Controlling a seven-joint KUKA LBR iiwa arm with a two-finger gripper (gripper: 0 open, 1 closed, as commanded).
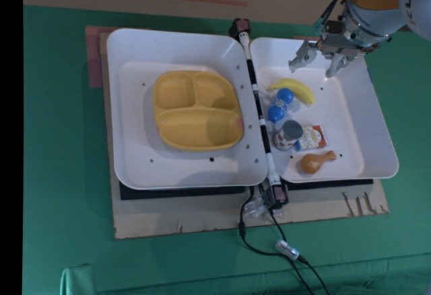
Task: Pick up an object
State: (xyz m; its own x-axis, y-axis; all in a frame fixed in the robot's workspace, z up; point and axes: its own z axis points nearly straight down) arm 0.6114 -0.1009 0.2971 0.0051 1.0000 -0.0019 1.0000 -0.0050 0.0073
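My gripper (316, 64) hangs over the far part of the right bin (367, 125), its two fingers spread apart with nothing between them. Just below it in the view lies a yellow banana (295, 89). Two blue balls (281, 104) sit beside the banana near the divider. Closer to the front are a small can with a grey lid (289, 133), a red and white packet (312, 136), and an orange-brown drumstick toy (315, 161).
The left bin (131, 145) holds a yellow divided plate (196, 109). A black divider rail (256, 98) runs between the bins. Cables (273, 236) trail off the front of the cardboard base. Green cloth surrounds the bench.
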